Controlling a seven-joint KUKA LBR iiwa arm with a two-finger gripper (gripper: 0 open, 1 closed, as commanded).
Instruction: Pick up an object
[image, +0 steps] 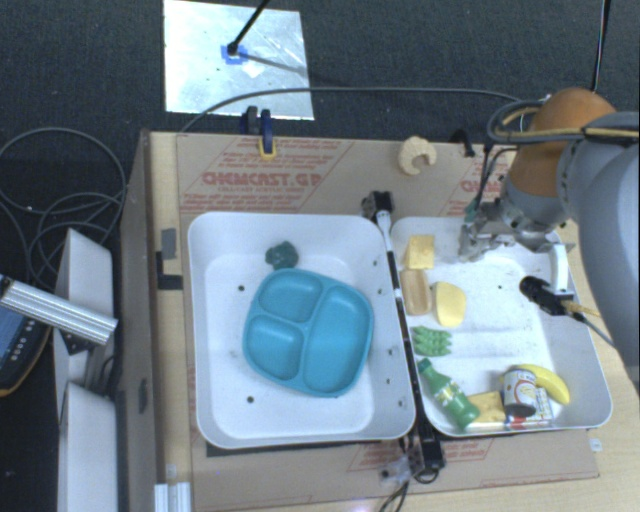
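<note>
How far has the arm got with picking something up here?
Nothing looks picked yet. The pincer hangs over the far edge of the right bin, with nothing seen in it. The cheese block, banana, can and green bottle lie in that bin. Descent, grasp and lift remain.

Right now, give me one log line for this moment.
arm: over right bin far edge | gripper: above bin, fingers unreadable, nothing seen held | nearest item: yellow block | left bin: blue divided plate
</note>
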